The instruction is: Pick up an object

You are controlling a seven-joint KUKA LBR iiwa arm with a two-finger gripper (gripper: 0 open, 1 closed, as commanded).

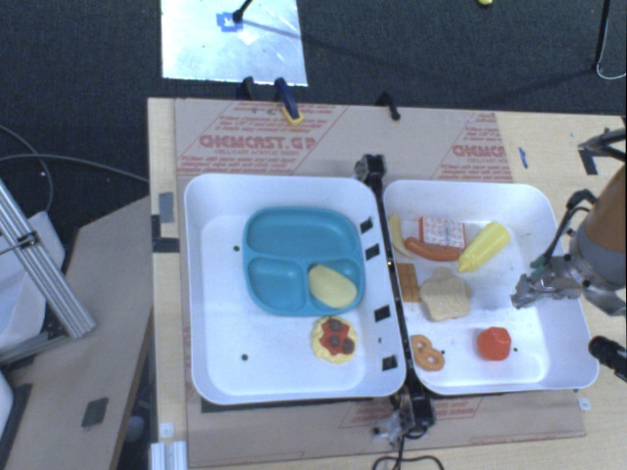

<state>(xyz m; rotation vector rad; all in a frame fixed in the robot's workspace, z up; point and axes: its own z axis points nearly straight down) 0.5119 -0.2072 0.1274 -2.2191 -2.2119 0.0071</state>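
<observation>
The arm point(602, 243) reaches in from the right, gripper point(537, 290) seemingly low.

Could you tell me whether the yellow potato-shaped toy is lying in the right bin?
No, the yellow potato-shaped toy lies on the blue divided plate in the left bin.

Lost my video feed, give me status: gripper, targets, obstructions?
Gripper low over right bin, east side, holding nothing seen. Red toy and yellow piece closest. Approach unobstructed.
</observation>
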